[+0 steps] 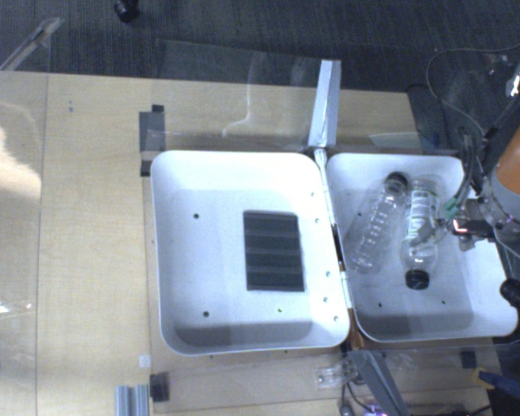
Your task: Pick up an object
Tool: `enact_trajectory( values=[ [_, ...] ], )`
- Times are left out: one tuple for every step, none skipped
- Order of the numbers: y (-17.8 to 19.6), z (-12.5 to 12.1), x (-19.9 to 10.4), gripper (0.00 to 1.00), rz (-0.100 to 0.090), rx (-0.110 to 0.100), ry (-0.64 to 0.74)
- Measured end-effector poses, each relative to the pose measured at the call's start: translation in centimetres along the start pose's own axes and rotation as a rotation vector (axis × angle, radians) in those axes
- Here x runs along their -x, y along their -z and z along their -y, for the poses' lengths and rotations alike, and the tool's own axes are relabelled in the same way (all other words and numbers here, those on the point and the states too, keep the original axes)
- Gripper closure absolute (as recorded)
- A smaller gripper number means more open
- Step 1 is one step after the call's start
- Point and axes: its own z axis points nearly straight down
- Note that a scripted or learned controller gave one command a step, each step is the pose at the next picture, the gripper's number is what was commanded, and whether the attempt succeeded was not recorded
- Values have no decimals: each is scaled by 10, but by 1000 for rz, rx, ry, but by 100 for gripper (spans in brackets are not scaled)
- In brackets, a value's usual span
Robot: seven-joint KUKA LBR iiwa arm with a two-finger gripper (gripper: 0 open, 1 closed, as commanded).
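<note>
Two clear plastic bottles lie in the right bin (485, 306). One bottle (374, 228) lies slantwise with its dark cap towards the back. The other bottle (419, 228) lies just to its right, its dark cap pointing to the front. My gripper (462, 225) hangs low over the right side of this bin, right beside the second bottle's middle. Whether it touches the bottle is unclear. A dark ribbed rectangular block (273, 251) lies flat in the middle of the left bin (191, 189).
The orange band of the arm (516, 159) stands over the right bin's far right edge. A metal divider strip (322, 115) runs back from between the bins. Cables and clamps sit along the bench's front edge (364, 384).
</note>
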Motion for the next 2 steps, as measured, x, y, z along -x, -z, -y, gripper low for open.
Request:
enact_trajectory(
  values=[
    [32, -4, -22, 0, 1, 5, 42],
    [12, -28, 44, 0, 2, 2, -81]
  ],
)
